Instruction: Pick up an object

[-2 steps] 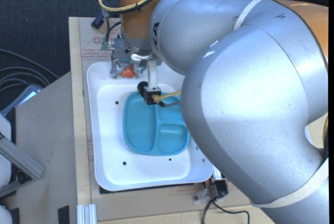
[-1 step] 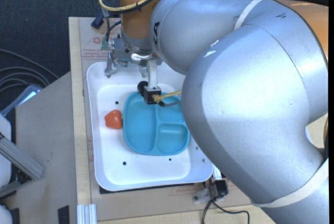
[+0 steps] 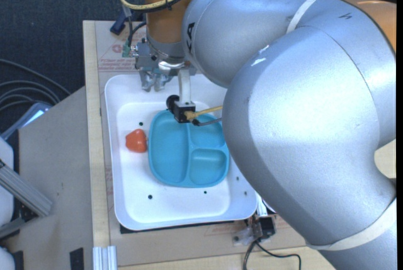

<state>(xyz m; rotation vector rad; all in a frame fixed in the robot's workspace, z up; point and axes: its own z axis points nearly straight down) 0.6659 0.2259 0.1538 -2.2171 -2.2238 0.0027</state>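
A blue divided plate [image 3: 187, 152] lies in the middle of the white bin [image 3: 129, 199]. Just left of it, a small orange-red object [image 3: 135, 140] rests on the bin floor. My gripper [image 3: 154, 82] hangs over the bin's far edge, above and behind both things. It is open, with nothing between its fingers. The arm hides the right side of the scene.
The grey arm, with its orange band, covers the whole right half of the view and the second bin. The bin floor is bare white in front of the plate and left of it. The wooden bench edge [image 3: 94, 136] runs along the left.
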